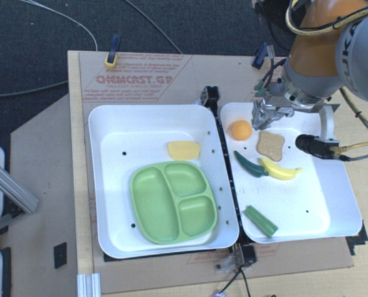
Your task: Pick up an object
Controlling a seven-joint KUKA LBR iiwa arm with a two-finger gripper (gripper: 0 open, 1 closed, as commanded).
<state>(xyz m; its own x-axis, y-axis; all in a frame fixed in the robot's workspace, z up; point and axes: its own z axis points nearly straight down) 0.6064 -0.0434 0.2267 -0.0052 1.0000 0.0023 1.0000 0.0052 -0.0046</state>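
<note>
Dark carpet, crossed by loose cables, surrounds a brown board [140, 79] printed with red lettering, and on that board we list two shallow white bins side by side. Left bin [103, 166]: one green divided plate [171, 203] with three compartments, lying toward the near side, and one pale yellow piece [184, 150] just beyond the plate's far rim. Right bin [332, 215]: one orange ball [240, 130] at the far left corner, one slice of toast [271, 145] just right of it, one dark green pepper-like piece [249, 164] touching one yellow banana [279, 170] near the middle, and one green block [260, 221] toward the near edge, well apart from the rest. We note the gripper [263, 121] hanging over the far part of the right bin, its tips between the orange ball and the slice of toast, just above the toast's far edge; nothing shows between the fingers, and whether they are parted or closed we cannot tell (the tips are small and partly blurred). Grey arm [332, 42] with its orange band enters from the right, trailing cables over the bin's right side. We record bare white floor across the near right of the right bin, and across the far strip of the left bin. One blue and yellow clamp [113, 51] grips the board's far edge.
</note>
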